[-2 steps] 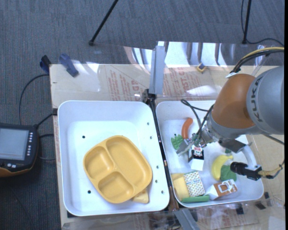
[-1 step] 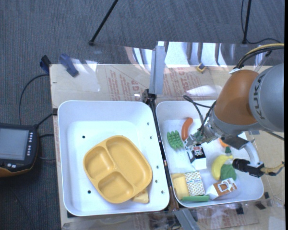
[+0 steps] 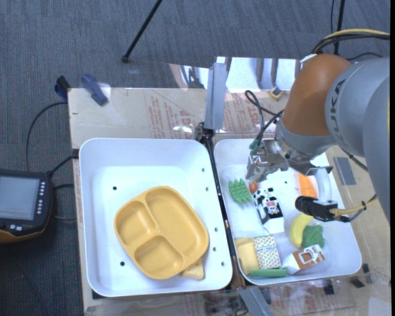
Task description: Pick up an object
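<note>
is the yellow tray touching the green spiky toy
Apart. The camera view shows the yellow tray in the left bin, the green spiky toy in the right bin, with bin walls between.

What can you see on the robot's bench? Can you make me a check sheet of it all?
Surface: two white bins side by side, left bin and right bin.
Job's things: right bin holds a green spiky toy, a black-and-white cow toy, a yellow banana, an orange block, a small carton and more.
Clutter: a yellow divided plate lies in the left bin.
Pincer: pincer hangs over the right bin, just above the green spiky toy; nothing seen held.
Cables: black cables run along the arm.
Surroundings: a handheld screen and tripod legs on grey carpet.
</note>
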Robot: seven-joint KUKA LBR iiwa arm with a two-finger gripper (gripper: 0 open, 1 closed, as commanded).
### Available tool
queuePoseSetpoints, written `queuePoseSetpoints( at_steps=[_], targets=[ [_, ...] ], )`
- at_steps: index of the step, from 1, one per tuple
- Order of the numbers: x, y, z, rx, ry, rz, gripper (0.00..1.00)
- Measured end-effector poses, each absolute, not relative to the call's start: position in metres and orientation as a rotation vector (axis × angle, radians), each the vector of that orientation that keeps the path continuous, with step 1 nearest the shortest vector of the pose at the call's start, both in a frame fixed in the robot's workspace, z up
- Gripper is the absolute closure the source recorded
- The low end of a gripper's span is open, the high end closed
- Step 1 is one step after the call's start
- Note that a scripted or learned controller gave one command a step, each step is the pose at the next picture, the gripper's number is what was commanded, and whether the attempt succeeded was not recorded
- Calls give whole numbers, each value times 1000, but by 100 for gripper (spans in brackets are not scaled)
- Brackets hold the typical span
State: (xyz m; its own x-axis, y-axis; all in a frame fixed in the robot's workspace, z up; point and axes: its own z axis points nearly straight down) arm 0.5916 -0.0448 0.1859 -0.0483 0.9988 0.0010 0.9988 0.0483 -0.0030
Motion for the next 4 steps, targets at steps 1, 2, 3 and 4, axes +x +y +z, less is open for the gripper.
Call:
queuePoseSetpoints(
  at_steps=[1, 2, 3, 4],
  targets=[
    [591, -45, 185, -2164, -2272, 6, 0],
    [589, -88, 102, -2132, -2305, 1, 0],
    [627, -88, 84, -2116, -2315, 5, 0],
    [627, -87, 92, -2111, -2316, 8, 100]
  ],
)
